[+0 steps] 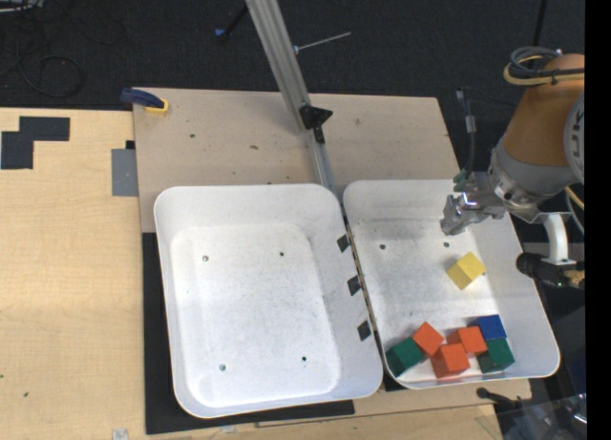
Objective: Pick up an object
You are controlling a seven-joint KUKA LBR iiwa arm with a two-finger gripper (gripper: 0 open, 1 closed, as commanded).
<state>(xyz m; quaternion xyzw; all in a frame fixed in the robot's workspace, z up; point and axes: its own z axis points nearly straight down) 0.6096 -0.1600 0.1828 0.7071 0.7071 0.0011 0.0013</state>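
My gripper (456, 217) hangs over the back part of the right bin (410, 209), reaching in from the right. A yellow block (466, 271) lies on the bin floor a little below and to the right of it, apart from the fingers. At the bin's front sits a cluster of blocks: several orange ones (451, 359), two green ones (405, 355) and a blue one (491, 327). Nothing shows between the fingers.
The left bin (191, 209) lies beside the right one, with black clips (351, 283) along the shared edge. A slanted aluminium bar (282, 56) rises behind the bins. A cable and bracket (549, 261) hang at the right bin's edge.
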